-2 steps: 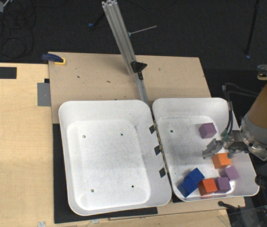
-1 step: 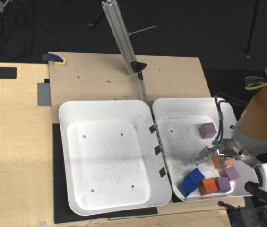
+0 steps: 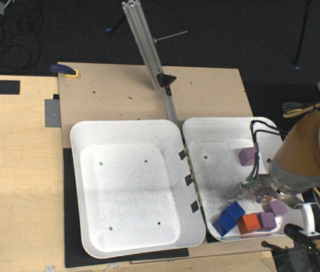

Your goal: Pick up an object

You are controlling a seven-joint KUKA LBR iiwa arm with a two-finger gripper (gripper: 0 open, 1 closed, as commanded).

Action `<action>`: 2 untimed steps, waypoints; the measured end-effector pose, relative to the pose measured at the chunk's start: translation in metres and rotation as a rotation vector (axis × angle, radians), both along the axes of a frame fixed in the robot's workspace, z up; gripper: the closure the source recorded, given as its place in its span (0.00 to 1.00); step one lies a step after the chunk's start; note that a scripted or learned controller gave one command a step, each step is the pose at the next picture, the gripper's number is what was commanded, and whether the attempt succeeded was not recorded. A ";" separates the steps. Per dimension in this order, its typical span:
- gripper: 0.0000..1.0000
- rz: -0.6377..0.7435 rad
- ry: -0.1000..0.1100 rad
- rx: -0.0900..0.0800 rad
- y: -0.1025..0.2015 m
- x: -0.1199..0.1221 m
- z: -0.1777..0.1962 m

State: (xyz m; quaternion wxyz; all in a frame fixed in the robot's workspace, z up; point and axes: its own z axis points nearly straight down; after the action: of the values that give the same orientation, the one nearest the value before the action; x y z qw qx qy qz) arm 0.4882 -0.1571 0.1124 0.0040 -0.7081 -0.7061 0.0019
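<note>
Left shallow white plastic bin (image 3: 92,152): left of the right bin, their edges touching.
Right shallow white plastic bin (image 3: 216,146): holds all the blocks.
Purple foam cube (image 3: 247,156): far right part of that bin.
Blue foam block (image 3: 229,217): near edge, left of the orange foam cube (image 3: 250,222).
Gripper (image 3: 254,189): between the far cube and the near blocks.

Two shallow white plastic bins, left bin (image 3: 86,146) and right bin (image 3: 216,130), both finely speckled grey. In the right bin sat a blue foam block (image 3: 229,217), an orange block (image 3: 250,222) and three pale purple blocks (image 3: 247,156) (image 3: 268,221) (image 3: 277,208). Arm (image 3: 302,152) was grey with an orange band. Bench board (image 3: 114,92) was tan over a black mat (image 3: 69,208).
</note>
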 end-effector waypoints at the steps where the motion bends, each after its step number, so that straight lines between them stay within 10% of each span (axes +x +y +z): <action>1: 1.00 -0.008 -0.004 -0.001 -0.002 0.001 0.012; 2: 1.00 0.007 -0.011 -0.004 -0.004 0.000 0.075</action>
State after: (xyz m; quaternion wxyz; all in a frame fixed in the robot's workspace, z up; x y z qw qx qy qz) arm 0.4886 -0.1611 0.1872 -0.0013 -0.7057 -0.7085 -0.0008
